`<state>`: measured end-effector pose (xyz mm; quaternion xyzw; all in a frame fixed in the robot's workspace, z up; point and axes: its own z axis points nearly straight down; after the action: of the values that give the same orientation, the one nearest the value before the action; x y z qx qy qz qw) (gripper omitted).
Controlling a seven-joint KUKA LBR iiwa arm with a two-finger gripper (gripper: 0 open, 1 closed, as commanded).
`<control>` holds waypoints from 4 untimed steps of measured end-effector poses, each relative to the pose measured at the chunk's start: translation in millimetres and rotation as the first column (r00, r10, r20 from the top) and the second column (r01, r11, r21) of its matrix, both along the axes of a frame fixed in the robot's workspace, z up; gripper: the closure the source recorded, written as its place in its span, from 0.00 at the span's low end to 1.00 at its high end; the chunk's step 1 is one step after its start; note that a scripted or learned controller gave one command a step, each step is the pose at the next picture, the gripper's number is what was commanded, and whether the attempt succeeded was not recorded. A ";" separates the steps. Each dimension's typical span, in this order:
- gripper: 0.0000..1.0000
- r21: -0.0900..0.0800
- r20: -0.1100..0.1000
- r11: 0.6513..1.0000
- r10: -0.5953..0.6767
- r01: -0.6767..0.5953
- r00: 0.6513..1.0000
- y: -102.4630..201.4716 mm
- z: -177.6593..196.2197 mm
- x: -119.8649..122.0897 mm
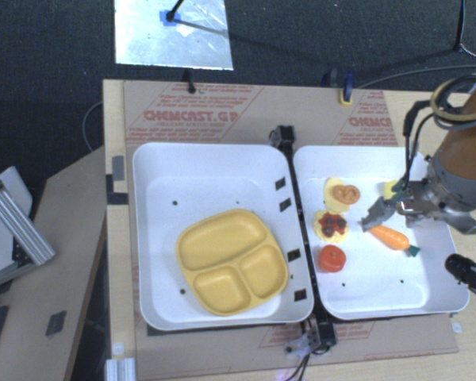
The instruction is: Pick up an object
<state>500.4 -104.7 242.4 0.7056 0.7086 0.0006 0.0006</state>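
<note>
The right bin (365,296) holds several toy foods: an orange carrot (389,237), a red tomato (332,258), a dark red berry piece (332,225), a yellow round piece with an orange swirl (343,194) and a small yellow-green piece (391,187). My gripper (371,218) reaches in from the right and hangs low over this bin, just above the carrot's left end and to the right of the berry piece. Nothing shows as held by it.
A yellow three-compartment plate (232,260) lies in the left bin (166,181). A black divider (295,213) runs between the two bins. The arm's grey and orange wrist (460,169) stands over the right bin's right side. Cables trail at the far right.
</note>
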 end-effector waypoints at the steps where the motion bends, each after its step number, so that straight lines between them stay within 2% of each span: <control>1: 0.00 0.000 -0.005 1.000 -0.004 0.004 1.000 -10.3 -53.8 0.8; 2: 0.00 0.001 -0.004 1.000 -0.003 0.003 1.000 -11.0 -95.8 -1.3; 3: 0.00 0.001 -0.005 1.000 -0.004 0.004 1.000 -6.9 -157.3 1.0; 4: 1.00 0.000 0.000 1.000 -0.003 0.003 1.000 -7.0 -143.8 2.3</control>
<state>502.7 -111.7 98.6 0.7068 0.7075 0.0007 0.0007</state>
